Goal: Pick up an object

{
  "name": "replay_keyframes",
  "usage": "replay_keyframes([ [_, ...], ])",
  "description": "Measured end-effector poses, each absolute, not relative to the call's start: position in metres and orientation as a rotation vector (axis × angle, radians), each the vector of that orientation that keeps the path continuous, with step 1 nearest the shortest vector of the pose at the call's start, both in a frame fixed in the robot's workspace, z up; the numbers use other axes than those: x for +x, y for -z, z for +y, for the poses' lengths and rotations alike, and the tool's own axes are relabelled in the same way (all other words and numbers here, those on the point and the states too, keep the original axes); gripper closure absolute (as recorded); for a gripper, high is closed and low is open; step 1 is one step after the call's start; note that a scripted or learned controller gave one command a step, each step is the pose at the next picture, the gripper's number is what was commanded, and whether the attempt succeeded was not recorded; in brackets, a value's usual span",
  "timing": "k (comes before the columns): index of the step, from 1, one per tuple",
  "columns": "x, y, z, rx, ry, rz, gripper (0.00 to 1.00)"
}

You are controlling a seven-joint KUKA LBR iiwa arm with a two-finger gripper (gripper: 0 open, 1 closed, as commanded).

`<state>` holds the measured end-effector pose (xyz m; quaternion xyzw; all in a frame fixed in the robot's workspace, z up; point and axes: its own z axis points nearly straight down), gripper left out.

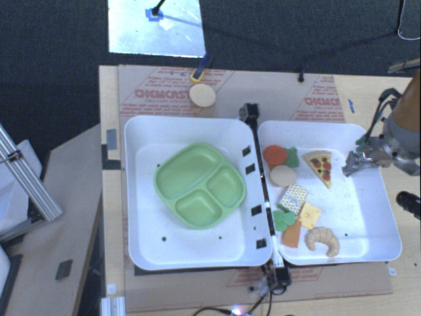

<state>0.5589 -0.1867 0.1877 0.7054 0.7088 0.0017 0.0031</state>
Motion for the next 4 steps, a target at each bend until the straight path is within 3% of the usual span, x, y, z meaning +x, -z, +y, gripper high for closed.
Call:
replay_keyframes([
  [1, 0.561, -0.227, -0.187, 2.212, -0.005, 2.223, 1.00],
  [3, 0.533, -0.221, -0.076, 2.212, -0.004, 2.233, 1.00],
  [4, 0.532, -0.219, -0.028, 2.211, -0.004, 2.233, 1.00],
])
